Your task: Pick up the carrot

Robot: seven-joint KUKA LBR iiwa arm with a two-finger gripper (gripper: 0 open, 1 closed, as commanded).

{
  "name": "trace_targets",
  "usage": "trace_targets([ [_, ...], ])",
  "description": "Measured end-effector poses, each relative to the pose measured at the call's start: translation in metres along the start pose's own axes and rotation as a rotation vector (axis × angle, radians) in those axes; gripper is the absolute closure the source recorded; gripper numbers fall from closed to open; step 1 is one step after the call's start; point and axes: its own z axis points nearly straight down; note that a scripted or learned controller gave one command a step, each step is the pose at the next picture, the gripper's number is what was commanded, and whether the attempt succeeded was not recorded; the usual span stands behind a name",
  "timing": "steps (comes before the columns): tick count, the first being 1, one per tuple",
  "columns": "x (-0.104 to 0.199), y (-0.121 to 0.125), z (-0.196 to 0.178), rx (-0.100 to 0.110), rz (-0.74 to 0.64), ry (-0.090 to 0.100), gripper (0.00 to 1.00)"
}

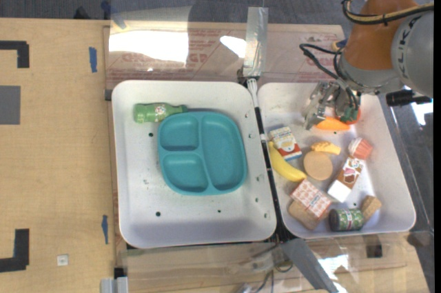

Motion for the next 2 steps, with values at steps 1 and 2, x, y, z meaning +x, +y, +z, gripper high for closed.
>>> trace_targets([
  [1,0.066,-0.004,-0.007,-0.001,-0.203,0.013,1.0],
  [2,0.149,-0.048,-0.003,-0.003,-0.334,0.012,1.0],
])
